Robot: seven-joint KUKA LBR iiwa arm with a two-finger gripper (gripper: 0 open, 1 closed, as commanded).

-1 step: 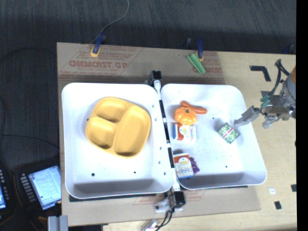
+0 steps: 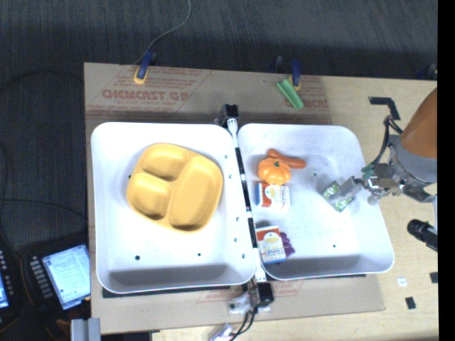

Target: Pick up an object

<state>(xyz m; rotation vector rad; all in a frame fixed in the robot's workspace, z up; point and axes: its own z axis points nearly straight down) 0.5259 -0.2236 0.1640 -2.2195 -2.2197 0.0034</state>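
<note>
Approach step: hand (image 2: 350, 188) low in right bin (image 2: 370, 244), beside a small green-grey packet (image 2: 337, 195). Grip state cannot be told. Next move, as I judge it: settle over the packet before closing.

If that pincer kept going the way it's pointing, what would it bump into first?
Probably the small green-and-clear packet lying right before the pincer in the right bin; their relative height is unclear.

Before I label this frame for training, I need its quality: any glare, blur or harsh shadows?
Camera view: lighting is soft and even, with only faint shadows along the left bin rim; the white bin floors look slightly washed out, no hard glare; the small green-grey item by the gripper is too blurred to identify.
</note>
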